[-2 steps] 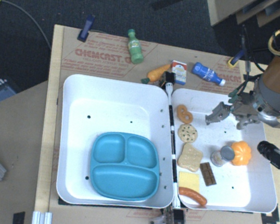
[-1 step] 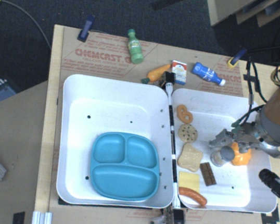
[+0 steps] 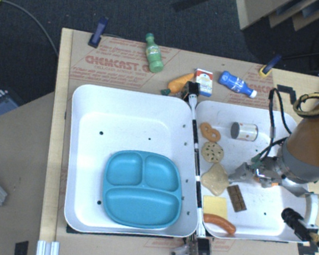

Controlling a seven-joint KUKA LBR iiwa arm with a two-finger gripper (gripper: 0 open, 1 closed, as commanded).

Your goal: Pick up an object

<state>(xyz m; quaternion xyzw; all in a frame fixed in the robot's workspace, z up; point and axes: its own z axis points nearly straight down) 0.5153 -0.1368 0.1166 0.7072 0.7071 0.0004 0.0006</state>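
Observation:
The right bin (image 3: 263, 227) holds a pretzel (image 3: 210, 131), a round cookie (image 3: 212, 152), a silver can (image 3: 244, 131) lying on its side, a tan bread piece (image 3: 215, 179), a brown chocolate bar (image 3: 236, 198), a yellow cheese slice (image 3: 214, 207) and a sausage (image 3: 219, 223). My gripper (image 3: 247, 171) hangs low over the middle of this bin. It is just right of the bread piece and just above the chocolate bar. The arm's wrist hides most of the gripper, and nothing visible sits in it.
The left bin (image 3: 90, 113) carries a blue divided plate (image 3: 142, 188). Behind the bins on the bench lie a green bottle (image 3: 154, 54), a blue bottle (image 3: 237, 83), an orange toy (image 3: 180, 83) and a small carton (image 3: 203, 81). Black cables (image 3: 275, 121) loop over the right bin's far side.

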